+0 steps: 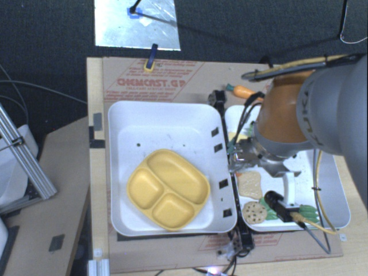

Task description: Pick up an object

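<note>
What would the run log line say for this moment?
arm: over right bin | tool: hidden | yellow tray: left bin | cookie: right bin

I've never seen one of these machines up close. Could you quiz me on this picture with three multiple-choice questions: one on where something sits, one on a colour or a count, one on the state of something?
1. Where does the yellow tray lie?
A. in the left bin
B. in the right bin
C. on the cardboard

2. How many compartments does the tray have?
A. two
B. three
C. five

3. How does the tray sit?
A. stood on edge
B. upside down
C. flat, hollows up

Answers: 1 A, it rests inside the left bin. 2 B, three hollows show. 3 C, its open hollows face the camera.
</note>
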Controlling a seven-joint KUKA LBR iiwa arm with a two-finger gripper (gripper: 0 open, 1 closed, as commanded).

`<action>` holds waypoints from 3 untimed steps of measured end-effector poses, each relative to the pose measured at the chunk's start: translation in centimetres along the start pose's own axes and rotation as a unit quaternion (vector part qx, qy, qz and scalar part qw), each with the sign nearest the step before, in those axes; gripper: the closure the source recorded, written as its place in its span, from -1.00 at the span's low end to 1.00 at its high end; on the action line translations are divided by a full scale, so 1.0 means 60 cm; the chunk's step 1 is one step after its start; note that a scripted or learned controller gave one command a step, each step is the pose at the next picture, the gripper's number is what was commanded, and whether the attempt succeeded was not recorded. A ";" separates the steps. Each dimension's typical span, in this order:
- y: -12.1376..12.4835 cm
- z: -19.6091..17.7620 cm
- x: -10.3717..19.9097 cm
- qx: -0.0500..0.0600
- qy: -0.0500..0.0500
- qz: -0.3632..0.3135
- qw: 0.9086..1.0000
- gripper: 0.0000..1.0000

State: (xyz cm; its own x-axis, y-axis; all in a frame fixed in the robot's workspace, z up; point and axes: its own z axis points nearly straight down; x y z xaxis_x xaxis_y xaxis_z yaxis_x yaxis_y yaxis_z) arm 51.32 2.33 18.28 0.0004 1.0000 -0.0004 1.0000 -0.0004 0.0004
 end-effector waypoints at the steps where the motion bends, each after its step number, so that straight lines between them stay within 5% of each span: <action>1: 0.006 -0.002 0.103 0.000 0.001 -0.002 1.000 1.00; 2: 0.080 -0.207 0.068 -0.007 0.000 -0.002 1.000 1.00; 3: -0.023 -0.317 0.181 -0.002 0.002 -0.005 1.000 1.00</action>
State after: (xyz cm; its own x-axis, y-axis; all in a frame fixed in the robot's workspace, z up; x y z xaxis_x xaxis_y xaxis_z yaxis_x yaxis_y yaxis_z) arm 49.93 13.17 37.31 -0.0103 0.9999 0.0031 0.9999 0.0103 0.0045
